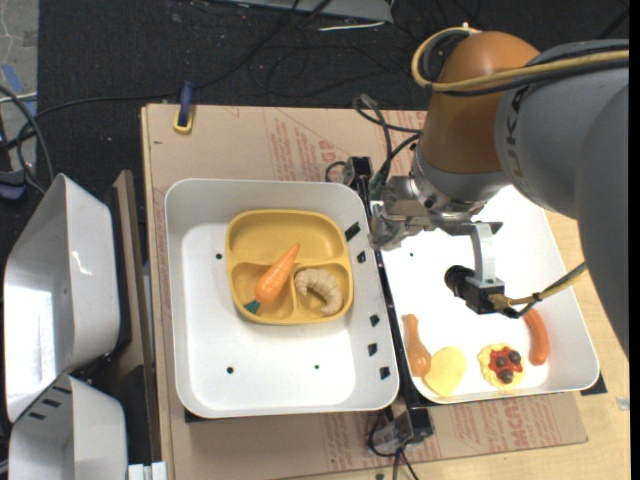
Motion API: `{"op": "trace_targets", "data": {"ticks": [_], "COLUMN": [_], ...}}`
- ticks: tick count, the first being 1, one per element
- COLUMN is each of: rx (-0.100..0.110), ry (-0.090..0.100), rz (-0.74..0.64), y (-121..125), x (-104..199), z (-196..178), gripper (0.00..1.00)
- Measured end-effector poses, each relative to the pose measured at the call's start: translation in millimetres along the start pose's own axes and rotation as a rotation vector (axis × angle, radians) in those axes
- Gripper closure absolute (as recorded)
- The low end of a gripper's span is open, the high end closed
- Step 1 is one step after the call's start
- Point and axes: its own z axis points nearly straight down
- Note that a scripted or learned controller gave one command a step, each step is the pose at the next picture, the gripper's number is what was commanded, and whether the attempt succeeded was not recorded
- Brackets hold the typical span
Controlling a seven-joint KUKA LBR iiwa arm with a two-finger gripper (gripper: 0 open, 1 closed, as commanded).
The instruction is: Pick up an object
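My gripper [386, 230] hangs over the wall between the two bins, at the upper left corner of the right bin [425, 273]. Nothing shows between its fingers. In the left bin [200, 358] a yellow divided plate [290, 220] holds an orange toy carrot [277, 275] and a pale toy shrimp [322, 289]. Along the right bin's front edge lie an orange drumstick-shaped piece [414, 346], a yellow piece [449, 367], a small tart with red berries [502, 364] and an orange sausage [538, 335]. All of these lie well below the gripper.
The arm's grey and orange wrist [480, 98] covers the back of the right bin. Both bins rest on a cardboard sheet [250, 133]. Other white bins [60, 268] stand off the bench at the left. Cables run behind the bench.
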Motion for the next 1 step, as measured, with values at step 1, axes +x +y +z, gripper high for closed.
{"op": "trace_targets", "data": {"ticks": [1], "rx": [-0.001], "ry": [0.000], "rz": [0.001], "y": [18.9], "x": [46.9], "z": [12.1], "gripper": [1.00]}}
